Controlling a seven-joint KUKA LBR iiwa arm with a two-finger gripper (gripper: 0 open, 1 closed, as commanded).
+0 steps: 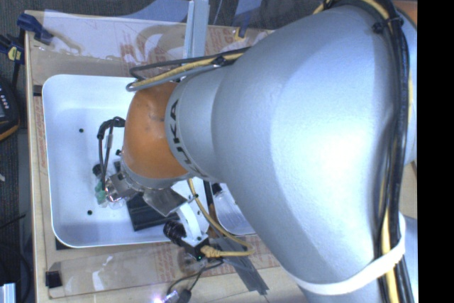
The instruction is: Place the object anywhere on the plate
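Grey metal of the arm (305,138) takes up most of the camera view, reaching in from the right and spreading over the right-hand bin and the inner part of the left bin (60,152). An orange band (145,135) sits above the wrist, and below it the gripper (145,208) hangs low over the near right part of the left bin, showing as a dark block with pale metal fittings. Whether it is open or closed cannot be told, because the wrist and its wiring cover it from above. Where the object lies cannot be told either; nothing can be seen held at the gripper. A pale grey curved edge (230,218) peeks out just under the arm, to the right of the gripper, and may be the rim of the plate, though most of it is hidden. Thin black cables (106,133) loop down the left side of the wrist to a small green part (101,196). Two tiny dark specks (81,130) mark the white floor of the left bin. Yellow and black cables (394,117) run along the arm's right side. On the bench (92,53) behind the bins stands an upright metal bar (197,25), and a blue clamp (32,26) grips its far left corner.
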